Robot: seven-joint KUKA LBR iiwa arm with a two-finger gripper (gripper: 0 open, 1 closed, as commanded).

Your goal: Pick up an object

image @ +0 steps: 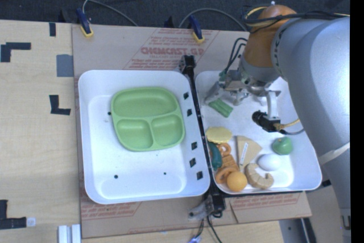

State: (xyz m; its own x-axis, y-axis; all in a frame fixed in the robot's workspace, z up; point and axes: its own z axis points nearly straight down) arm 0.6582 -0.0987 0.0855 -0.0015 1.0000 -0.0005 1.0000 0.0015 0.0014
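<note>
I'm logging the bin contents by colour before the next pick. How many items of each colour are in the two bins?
Green: 3 - divided plate, block, ball
Yellow or tan: 4 -
Orange: 1 - ball
White: 1 - egg
Teal: 1 -
Total: 10

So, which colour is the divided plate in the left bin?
Light green, plain; the divided plate shows clearly in the camera view.
</note>
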